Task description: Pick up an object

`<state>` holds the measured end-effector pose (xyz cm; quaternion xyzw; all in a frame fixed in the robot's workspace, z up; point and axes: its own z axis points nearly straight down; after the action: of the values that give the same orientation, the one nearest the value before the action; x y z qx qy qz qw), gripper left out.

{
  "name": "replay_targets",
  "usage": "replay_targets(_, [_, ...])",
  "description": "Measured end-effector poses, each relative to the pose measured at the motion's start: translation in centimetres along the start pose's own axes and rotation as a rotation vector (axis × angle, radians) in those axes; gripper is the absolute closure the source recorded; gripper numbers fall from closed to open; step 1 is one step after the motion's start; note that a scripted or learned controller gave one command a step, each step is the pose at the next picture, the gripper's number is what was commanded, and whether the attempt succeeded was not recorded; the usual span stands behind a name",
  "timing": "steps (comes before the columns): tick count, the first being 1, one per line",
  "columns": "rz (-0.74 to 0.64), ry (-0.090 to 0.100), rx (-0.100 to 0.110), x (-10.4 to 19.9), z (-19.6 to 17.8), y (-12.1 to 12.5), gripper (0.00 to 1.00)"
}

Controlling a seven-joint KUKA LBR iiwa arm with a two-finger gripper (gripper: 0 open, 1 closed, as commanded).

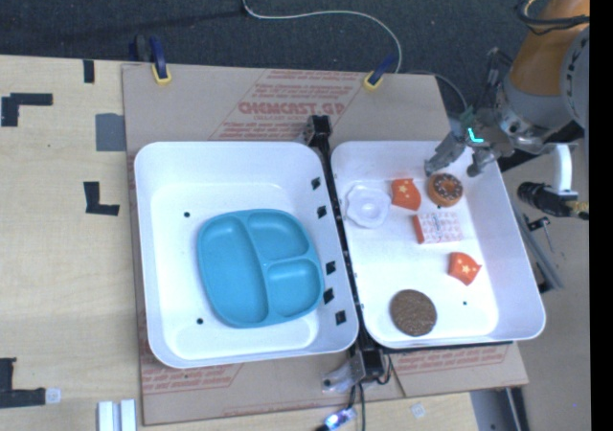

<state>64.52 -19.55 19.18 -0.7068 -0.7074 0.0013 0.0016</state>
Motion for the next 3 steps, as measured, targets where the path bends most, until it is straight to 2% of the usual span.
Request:
replay_targets(1, [0.0, -0.001, -0.002, 0.0, -0.1, 0.1, 0.0])
replay_targets(2, [-0.001, -0.001, 0.001, 0.2, 4.6, -0.8, 0.0])
replay_targets(3, [0.0, -0.004, -0.005, -0.8, 9.1, -0.4, 0.0])
